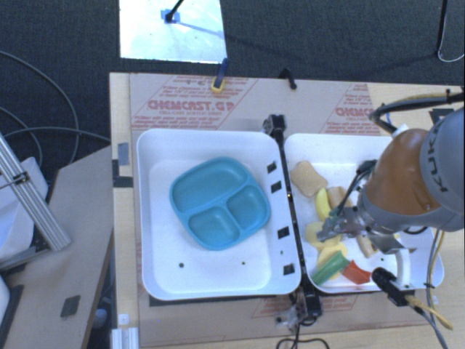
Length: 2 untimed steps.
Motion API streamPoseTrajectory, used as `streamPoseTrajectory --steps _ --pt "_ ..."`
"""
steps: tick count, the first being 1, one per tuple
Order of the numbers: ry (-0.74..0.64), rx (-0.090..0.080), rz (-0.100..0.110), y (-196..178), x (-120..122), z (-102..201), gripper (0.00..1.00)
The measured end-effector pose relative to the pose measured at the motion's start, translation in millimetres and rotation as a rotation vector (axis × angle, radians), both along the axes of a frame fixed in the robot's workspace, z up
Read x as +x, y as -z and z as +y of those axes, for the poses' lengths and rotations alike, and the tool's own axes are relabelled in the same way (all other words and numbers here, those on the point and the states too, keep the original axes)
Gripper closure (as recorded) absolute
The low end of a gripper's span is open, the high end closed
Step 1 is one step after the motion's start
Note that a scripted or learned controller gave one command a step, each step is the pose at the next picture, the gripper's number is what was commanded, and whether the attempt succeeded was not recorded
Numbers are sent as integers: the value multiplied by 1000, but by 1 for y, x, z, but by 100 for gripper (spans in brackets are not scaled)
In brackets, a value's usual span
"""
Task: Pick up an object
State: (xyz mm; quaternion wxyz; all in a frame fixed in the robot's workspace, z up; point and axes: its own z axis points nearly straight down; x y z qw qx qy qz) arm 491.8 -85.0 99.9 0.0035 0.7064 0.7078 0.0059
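Observation:
Several toy food pieces lie in the right white bin [305,145]: a tan bread-like piece [308,177], a yellow piece [322,204], a small tan piece [336,195], a yellow block [333,252], a green piece [328,268] and a red piece [356,272]. My gripper [332,229] reaches down into this bin from the right, low over the yellow pieces near the bin's left side. The orange band [403,173] and grey wrist cover the bin's right half. I see no object lifted.
The left white bin [156,267] holds a blue divided plate [219,202]. A black clip strip [282,195] runs between the two bins. Cables [407,297] hang at the arm's lower right. Cardboard [189,104] lies under the bins.

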Motion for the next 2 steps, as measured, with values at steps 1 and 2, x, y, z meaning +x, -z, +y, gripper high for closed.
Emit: streamPoseTrajectory --steps 1,2 --pt "-10 -2 0 -90 52 59 100" --pt "-1 -8 10 -85 48 143 100"
